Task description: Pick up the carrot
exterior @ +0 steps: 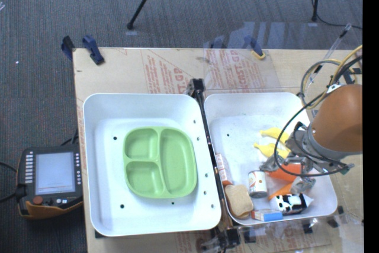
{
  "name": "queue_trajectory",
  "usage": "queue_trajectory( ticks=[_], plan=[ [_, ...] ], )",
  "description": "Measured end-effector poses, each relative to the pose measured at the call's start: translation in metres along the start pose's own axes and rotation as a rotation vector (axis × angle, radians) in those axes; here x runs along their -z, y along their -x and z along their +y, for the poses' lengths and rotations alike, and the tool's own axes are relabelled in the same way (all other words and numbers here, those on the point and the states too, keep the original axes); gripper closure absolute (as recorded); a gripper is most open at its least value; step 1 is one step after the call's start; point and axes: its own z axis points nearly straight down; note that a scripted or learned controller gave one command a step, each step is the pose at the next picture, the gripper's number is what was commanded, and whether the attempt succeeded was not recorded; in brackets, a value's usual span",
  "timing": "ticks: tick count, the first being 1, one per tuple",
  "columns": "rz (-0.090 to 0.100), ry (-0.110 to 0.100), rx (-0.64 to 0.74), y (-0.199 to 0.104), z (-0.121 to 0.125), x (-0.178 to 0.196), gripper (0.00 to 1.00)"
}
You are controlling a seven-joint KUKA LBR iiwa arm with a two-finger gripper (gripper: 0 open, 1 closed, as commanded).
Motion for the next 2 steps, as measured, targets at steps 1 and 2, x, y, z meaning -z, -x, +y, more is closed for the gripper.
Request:
queue_trajectory(
  ticks=[1,2],
  plan=[
    [-0.009,-0.019,-0.124,0.0085,0.0132,0.0033,0.00],
    [-0.013,-0.019,-0.210,0.0117,0.0172,0.0023,0.00]
  ],
)
